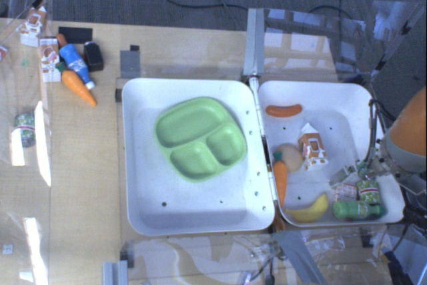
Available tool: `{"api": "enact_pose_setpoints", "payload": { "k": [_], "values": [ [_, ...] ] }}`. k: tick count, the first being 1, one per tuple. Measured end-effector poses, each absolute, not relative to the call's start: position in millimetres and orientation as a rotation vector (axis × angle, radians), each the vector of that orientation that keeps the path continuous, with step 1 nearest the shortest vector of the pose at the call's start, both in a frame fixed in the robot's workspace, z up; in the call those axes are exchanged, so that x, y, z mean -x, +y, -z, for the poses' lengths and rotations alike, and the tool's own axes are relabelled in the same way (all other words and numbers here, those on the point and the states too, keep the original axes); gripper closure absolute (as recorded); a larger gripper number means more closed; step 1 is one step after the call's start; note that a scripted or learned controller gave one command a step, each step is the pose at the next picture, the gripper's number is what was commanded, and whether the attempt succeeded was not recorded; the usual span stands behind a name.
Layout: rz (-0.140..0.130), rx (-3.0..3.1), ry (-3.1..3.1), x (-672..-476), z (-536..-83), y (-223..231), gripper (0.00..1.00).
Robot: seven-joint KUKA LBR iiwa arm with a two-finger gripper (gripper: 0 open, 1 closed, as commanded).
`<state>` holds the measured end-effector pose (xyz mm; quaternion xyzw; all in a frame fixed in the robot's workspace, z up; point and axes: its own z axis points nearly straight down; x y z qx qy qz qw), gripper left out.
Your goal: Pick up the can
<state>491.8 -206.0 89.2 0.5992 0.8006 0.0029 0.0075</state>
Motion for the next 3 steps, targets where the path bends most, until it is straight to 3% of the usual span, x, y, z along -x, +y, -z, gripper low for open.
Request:
{"api": "enact_pose_setpoints", "payload": {
  "k": [1,2,3],
  "values": [
    [-0.006,-2.118,2.312,-533.5,-211.5,-149.5,0.00],
    [-0.003,-2.091,2.341,-552.8,-154.1,-110.5,0.00],
    [-0.004,-2.227,2.209,-518.5,-154.1,-202.5,0.00]
  ]
}}
